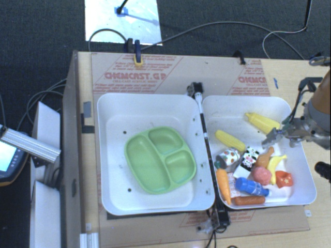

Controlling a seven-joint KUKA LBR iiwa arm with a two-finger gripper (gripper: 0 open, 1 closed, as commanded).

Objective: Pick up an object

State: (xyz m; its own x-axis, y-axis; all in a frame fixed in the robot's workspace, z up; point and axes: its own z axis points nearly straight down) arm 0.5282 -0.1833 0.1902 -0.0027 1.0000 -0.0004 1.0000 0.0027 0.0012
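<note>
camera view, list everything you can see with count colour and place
shallow white bins: 2, white, side by side on the bench
green divided plastic tray: 1, green, in the left bin
yellow toy bottle: 1, yellow, right bin, far side
yellow toy corn cob: 1, yellow, right bin, middle
orange toy carrot: 1, orange, right bin, near left edge
blue toy bottle: 1, blue, right bin, near side
red toy pepper: 1, red, right bin, near right
hand: 1, grey, over the right bin's right side

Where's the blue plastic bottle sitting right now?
In the camera view, the blue plastic bottle lies on its side near the front edge of the right white bin, between the orange toy carrot and the red toy tomato.
</note>
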